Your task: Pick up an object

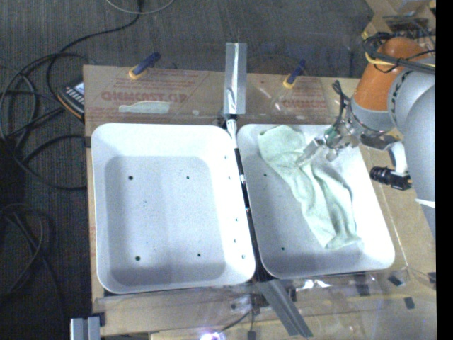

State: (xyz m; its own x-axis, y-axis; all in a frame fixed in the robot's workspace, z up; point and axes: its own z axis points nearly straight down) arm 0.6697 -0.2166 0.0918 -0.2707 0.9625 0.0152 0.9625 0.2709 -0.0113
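Now low over the right shallow white bin (382,250), at the crumpled pale green cloth (311,186). Fingers (327,146) too blurred to judge. Seemingly placed there to pinch a raised fold.

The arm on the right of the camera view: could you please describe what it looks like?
The arm is pale grey and rounded, with an orange band above the wrist. Black cables loop over that band. The gripper is small, metallic and grey.

I watch through one fixed camera set high above the bench (99,76), looking down at a slant over both white bins (106,190), with the arm (417,112) entering from the right
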